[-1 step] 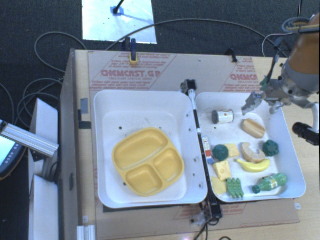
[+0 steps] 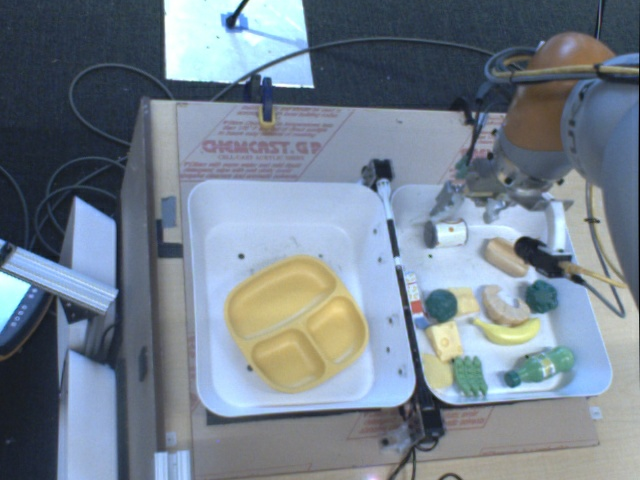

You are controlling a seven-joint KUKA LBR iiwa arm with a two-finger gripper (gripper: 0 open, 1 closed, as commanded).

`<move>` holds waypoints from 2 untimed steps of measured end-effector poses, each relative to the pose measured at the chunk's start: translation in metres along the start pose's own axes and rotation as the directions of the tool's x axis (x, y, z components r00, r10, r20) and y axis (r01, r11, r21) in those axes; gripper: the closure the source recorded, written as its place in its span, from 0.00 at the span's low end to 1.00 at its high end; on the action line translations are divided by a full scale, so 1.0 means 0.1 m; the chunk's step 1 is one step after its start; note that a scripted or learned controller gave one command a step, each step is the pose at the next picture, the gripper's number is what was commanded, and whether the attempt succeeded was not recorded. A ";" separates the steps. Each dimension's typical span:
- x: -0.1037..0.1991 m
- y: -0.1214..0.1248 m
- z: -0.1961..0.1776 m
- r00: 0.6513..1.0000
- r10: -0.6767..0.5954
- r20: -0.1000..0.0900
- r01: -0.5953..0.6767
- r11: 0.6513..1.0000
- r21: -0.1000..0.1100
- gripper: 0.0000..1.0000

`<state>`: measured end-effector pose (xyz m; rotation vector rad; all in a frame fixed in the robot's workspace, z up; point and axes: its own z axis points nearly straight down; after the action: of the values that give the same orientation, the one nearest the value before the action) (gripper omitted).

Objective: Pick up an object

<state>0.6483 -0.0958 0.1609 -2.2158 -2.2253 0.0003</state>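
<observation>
Progress so far is slight: my end effector (image 2: 470, 200) hangs with fingers spread and grasping nothing over the right bin's (image 2: 600, 368) far end, just above a small white can (image 2: 446, 233) lying there, unlifted.

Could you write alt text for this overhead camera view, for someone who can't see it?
A grey robot arm reaches from the right, its gripper open just above a small white can in the right bin, which holds toy foods such as a banana. The left bin holds a yellow divided tray.
</observation>
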 end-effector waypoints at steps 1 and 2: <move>0.03 0.22 0.75 1.000 -0.001 0.002 0.001 1.000 -0.007 0.00; 0.03 0.23 0.63 1.000 -0.004 0.003 0.004 1.000 -0.011 1.00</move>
<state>0.6714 -0.0927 0.0979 -2.2183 -2.2361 -0.0089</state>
